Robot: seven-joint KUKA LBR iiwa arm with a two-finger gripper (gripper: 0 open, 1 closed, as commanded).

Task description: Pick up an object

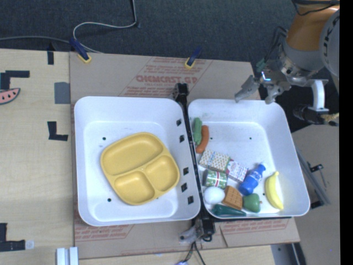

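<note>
Cardboard covers the bench under two white bins seen side by side across the middle of the frame. At the bottom edge of the right bin, nearest the camera, a dark green vegetable is seen lying along the wall, with a white egg just above it to the left, a tan cracker beside the egg, and a green pepper to the right. A yellow banana is laid near the bin's right wall. A blue bottle is tilted between the banana and the cracker. Left of the bottle a small can is found, and above it a patterned box touching a pinkish packet. Higher up, against the bin's left wall, a green cucumber and an orange carrot are set side by side.

A yellow divided tray is held in the left bin, lower centre of it.

Further back, at the upper right of the frame, the gripper is seen above the right bin's far rim, well apart from the objects. Its fingers are spread open and nothing is held between them. Behind it the arm's orange band is visible at the top right corner. Two yellow-and-blue clips are fixed to the cardboard's far edge.
</note>
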